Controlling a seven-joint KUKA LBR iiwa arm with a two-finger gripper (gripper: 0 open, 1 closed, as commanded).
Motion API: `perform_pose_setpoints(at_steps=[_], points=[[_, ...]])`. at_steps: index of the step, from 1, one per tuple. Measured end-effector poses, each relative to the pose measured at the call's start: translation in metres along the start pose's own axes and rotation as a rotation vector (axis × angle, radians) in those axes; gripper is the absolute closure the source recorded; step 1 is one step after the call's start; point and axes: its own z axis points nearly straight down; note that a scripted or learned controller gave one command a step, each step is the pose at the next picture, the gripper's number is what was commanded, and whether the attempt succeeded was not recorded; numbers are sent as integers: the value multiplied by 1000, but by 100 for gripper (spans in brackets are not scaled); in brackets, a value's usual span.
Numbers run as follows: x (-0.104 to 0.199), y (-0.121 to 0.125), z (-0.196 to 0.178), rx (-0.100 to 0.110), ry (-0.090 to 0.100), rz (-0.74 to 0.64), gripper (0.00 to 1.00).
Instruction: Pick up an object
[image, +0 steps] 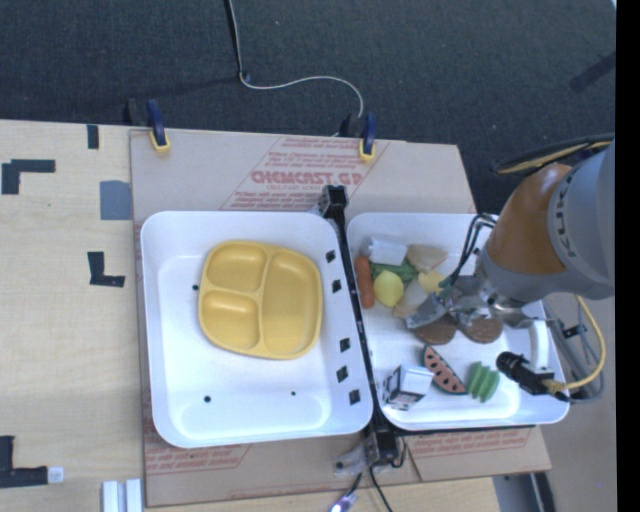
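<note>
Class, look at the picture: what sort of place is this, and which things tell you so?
Probably a robotics lab test bench: a robot arm reaches over two white bins, clamps pin a cardboard sheet, and toy food serves for practice.

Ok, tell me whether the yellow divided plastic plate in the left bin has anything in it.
Empty: the yellow divided plastic plate shows bare yellow in all three compartments, lying flat in the left white bin.

Two white bins are sitting on the counter (60, 300), the far bin (165, 400) carrying one yellow divided plate (262, 298) and the bin (450, 415) under the tool (452, 308) carrying one watermelon slice (443, 369), one lemon (388, 289) and one carrot (365, 282).
</note>
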Motion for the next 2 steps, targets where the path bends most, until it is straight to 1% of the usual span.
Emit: perform_pose_setpoints(at_steps=[1,2], points=[[61,-28,-112,-7,1,-5,100],[115,-66,-100,5,2,-2,100]])
